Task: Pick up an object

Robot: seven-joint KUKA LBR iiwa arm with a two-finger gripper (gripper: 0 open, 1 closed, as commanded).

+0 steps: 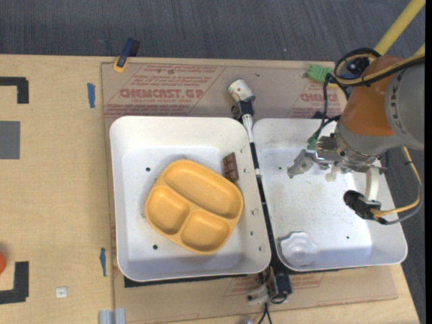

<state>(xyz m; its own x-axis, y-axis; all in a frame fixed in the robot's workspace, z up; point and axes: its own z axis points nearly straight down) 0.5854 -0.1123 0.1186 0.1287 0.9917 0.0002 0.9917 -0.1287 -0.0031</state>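
So, the gripper (316, 166) is seen hung over the far half of the right bin (337, 218), with the grey, orange-banded arm (368, 110) stretched in from the right. How wide it's set can't really be told from this angle tbh. Nothing is seen held in it, and whether the bin floor is touched can't be told either. A clear plastic cup (299, 248) is sat in the near left corner of that same bin, well apart from the gripper. Over in the left bin (131, 147), a yellow divided tray (194, 205) is laid across the middle, a bit skewed. A small brown block (230, 167) is tucked against that bin's right wall, just beside the tray's far right edge. Maybe they're touching, hard to say.
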